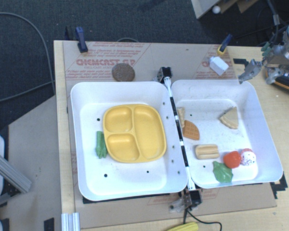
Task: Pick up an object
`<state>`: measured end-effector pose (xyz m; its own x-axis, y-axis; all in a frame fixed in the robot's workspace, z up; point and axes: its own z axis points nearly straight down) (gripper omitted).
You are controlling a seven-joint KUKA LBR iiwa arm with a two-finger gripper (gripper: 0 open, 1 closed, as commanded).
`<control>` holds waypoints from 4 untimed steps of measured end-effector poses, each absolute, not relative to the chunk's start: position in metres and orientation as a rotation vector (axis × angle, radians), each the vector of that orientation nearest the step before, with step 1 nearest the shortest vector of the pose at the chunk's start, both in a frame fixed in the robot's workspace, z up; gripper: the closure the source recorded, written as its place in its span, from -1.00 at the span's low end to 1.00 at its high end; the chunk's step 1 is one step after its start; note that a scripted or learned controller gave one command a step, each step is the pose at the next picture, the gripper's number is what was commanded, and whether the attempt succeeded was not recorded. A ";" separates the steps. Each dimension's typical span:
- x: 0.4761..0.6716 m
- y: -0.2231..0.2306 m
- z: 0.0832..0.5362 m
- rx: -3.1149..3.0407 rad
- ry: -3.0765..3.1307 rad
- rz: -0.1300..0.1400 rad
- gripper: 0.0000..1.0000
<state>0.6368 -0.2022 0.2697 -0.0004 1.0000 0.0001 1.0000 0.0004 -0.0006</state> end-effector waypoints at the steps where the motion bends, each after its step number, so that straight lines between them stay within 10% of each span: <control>1: 0.594 -0.209 0.127 -2.220 -2.221 0.001 -1.00; 3: 0.564 -0.212 0.084 -2.219 -2.220 0.001 -1.00; 4: 0.596 -0.165 0.085 -2.221 -2.224 -0.002 -1.00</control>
